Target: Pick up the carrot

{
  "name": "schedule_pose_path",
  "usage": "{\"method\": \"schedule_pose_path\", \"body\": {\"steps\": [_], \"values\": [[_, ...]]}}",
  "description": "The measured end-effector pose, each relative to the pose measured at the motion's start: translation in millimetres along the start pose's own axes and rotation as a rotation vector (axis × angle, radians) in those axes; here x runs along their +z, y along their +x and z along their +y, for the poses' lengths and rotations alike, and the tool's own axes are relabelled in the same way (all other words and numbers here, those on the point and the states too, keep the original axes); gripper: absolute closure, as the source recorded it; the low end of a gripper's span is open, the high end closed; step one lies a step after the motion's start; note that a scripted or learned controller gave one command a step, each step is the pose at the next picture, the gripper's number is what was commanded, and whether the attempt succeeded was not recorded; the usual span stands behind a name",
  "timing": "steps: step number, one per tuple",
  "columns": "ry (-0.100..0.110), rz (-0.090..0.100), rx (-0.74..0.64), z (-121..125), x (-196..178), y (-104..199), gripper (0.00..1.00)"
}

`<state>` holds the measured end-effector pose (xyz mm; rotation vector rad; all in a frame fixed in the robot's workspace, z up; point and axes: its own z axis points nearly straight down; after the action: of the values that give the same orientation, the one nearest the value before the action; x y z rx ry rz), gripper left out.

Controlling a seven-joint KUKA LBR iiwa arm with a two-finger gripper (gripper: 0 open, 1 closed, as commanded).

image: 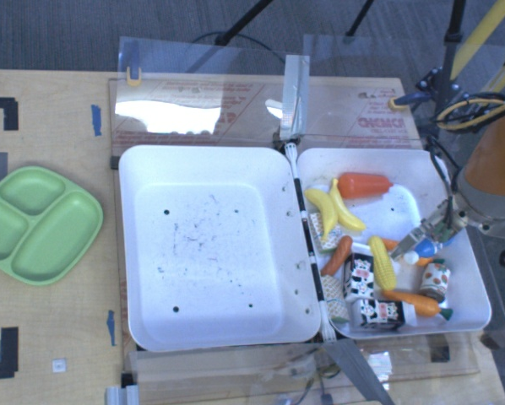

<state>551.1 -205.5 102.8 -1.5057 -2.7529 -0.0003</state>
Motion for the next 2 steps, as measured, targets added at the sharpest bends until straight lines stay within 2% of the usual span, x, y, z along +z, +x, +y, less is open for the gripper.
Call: {"method": "schedule_pose_path", "body": {"steps": [1, 2], "values": [[-0.004, -0.009, 0.259, 31.8, 16.0, 51.9, 0.0], [-0.006, -0.009, 0.262, 31.9, 6.5, 51.6, 1.0]]}}
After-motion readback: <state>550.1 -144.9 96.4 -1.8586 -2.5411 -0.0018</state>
